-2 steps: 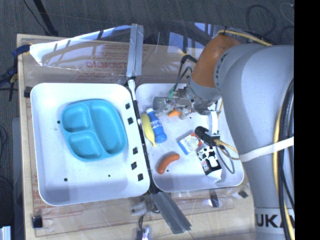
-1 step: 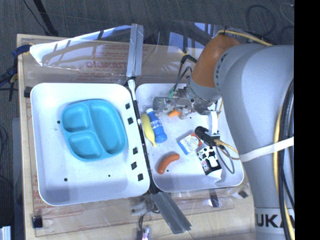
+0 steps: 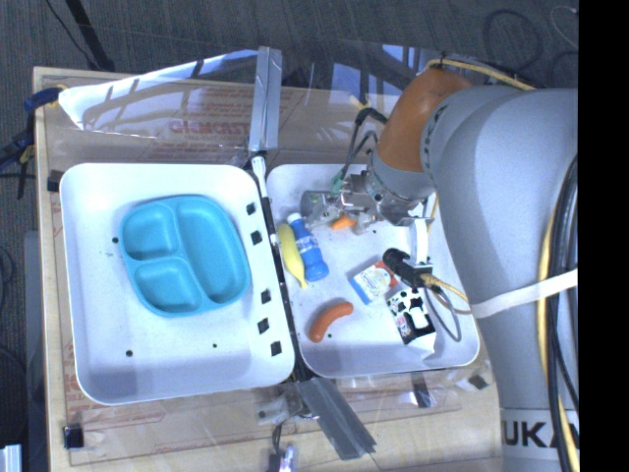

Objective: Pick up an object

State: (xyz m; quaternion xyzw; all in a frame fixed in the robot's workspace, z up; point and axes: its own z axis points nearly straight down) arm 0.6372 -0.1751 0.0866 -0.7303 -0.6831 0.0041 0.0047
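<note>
Descent looks to be the step in hand, the tool low in the right white bin beside a small orange piece, grip state untellable; next it must close and lift.

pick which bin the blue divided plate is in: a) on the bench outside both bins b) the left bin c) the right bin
b, the blue divided plate lies flat in the left bin, while the banana, sausage and other small items sit in the right bin.
</note>
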